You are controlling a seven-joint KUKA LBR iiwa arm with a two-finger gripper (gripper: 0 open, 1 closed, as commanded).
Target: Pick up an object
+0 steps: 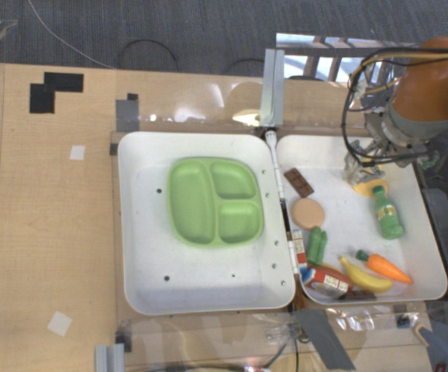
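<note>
In the right bin (340,208) lie a green bottle (390,218) with a yellow cap, a brown chocolate bar (298,181), a round tan disc (308,213), a small green vegetable (316,246), a banana (363,276), a carrot (387,268) and a red and white packet (329,278). My gripper (362,170) hangs low over the far right part of this bin, just beyond the bottle's cap. The orange wrist band and cables hide most of it. I see nothing lifted off the bin floor.
A green divided plate (212,201) lies in the left bin (146,277). A raised divider (280,208) separates the two bins. A metal post (272,84) stands behind them. The arm's body (429,91) covers the right bin's far right corner.
</note>
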